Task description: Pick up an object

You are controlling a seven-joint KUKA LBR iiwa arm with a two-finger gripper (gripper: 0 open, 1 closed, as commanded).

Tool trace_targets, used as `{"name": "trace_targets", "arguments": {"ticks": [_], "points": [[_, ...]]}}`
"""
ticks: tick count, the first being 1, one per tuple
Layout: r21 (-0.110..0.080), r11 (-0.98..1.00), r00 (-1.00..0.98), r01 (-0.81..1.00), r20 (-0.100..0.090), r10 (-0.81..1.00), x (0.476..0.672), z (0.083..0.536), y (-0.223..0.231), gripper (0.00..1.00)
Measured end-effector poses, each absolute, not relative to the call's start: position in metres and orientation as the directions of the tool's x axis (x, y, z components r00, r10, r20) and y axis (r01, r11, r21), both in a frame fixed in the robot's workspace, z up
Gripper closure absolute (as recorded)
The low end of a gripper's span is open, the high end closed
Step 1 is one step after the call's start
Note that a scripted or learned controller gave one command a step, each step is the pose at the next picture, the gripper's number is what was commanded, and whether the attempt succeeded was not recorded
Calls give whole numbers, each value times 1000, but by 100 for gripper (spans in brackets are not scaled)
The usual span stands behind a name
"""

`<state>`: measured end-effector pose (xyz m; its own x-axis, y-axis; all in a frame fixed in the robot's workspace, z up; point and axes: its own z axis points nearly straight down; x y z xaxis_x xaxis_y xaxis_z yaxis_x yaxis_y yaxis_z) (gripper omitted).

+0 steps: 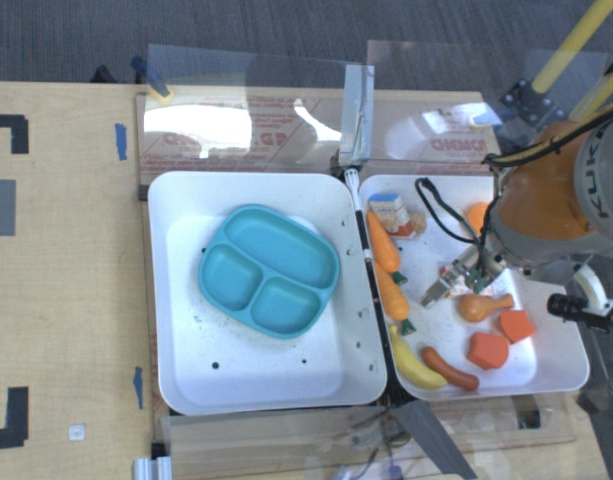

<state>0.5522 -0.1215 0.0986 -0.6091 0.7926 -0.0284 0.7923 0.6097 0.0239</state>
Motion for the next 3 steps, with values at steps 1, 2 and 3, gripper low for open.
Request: {"name": "trace_targets", "arguments": {"ticks": [1,2,3], "points": [[29,500,-500,865,-27,866,507,98,-148,0],[34,500,-499,865,-37,866,510,111,-150,100],[17,15,-15,1000,-3,1000,485,89,-137,100]]}}
